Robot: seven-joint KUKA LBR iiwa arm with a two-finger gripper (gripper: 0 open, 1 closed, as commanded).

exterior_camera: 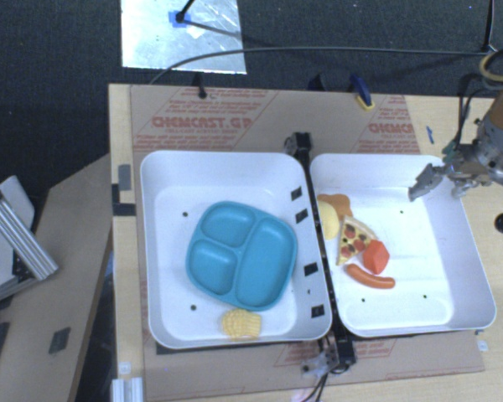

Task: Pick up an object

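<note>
The tool [440, 182] hovers over the right bin's [469, 258] far right corner, fingers spread wide, nothing between them. Well left of the tool, by the divider, the sausage [370, 280] lies lengthwise across the bin, just beside the pizza slice [354, 239].

The right bin's [453, 249] right half and front floor are left bare, while its left side is crowded by a pizza slice [353, 239], a tomato [376, 256] and a sausage [370, 279].
</note>
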